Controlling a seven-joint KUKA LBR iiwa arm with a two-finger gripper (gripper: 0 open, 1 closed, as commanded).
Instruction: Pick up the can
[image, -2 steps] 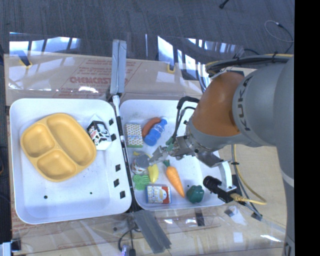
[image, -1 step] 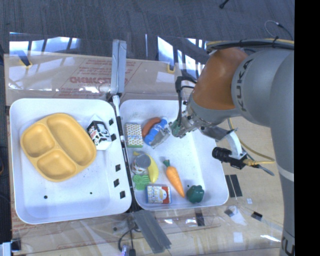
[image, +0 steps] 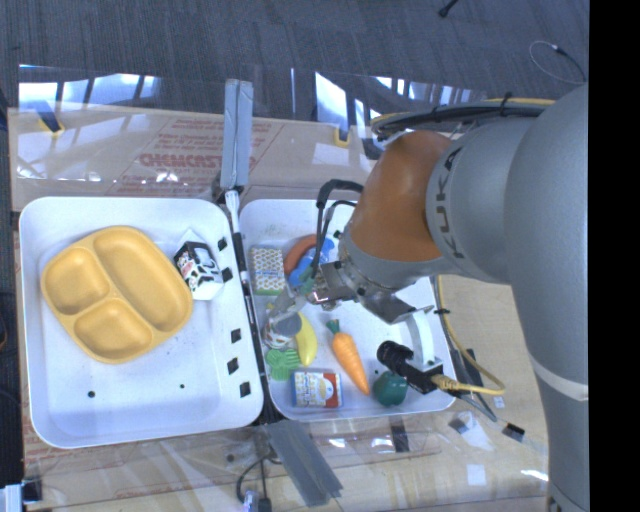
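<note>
The can (image: 316, 388) lies on its side near the front edge of the right bin (image: 440, 405); its label is white with red and green. My gripper (image: 298, 300) hangs low over the left-middle of that bin, above and behind the can and apart from it. It is just over a greyish item (image: 283, 324) and a yellow banana (image: 306, 346). The arm's orange band and grey body hide the back right of the bin.
An orange carrot (image: 348, 362) and a dark green ball (image: 390, 388) lie right of the can, with a green piece (image: 280, 361) to its left. A checkered pack (image: 267, 268) and an orange item (image: 299, 254) lie further back. The left bin (image: 120, 400) holds a yellow divided plate (image: 115, 292) and a small black-and-white carton (image: 199, 267).
</note>
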